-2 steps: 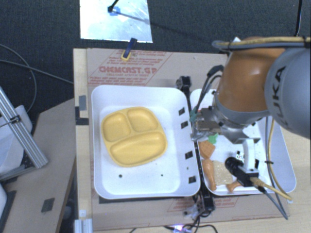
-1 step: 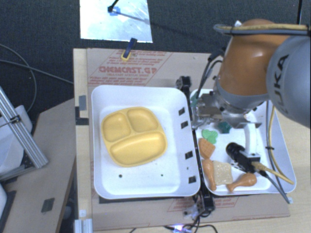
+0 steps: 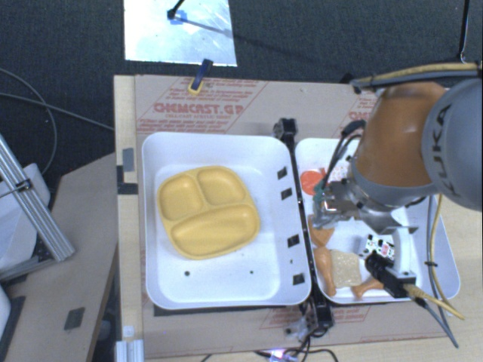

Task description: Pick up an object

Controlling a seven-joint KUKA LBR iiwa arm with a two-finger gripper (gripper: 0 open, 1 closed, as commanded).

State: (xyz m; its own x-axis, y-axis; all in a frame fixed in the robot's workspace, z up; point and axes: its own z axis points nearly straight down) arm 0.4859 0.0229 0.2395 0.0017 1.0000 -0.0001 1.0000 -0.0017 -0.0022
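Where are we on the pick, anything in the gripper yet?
Done: the arm has reached over the right bin, where the items lie. In hand: nothing visible; the wrist hides the gripper, so a grasp can't be confirmed. The orange food pieces, beige slice and red item lie on the bin floor. Left: grasping and lifting one. The yellow tray sits in the left bin.

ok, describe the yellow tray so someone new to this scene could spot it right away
Find the left white bin of the two bins on the bench. The yellow divided tray lies flat in its upper middle, apart from the walls. It has three compartments, two small ones above one long one, while the small food-like items sit in the right bin under the arm.
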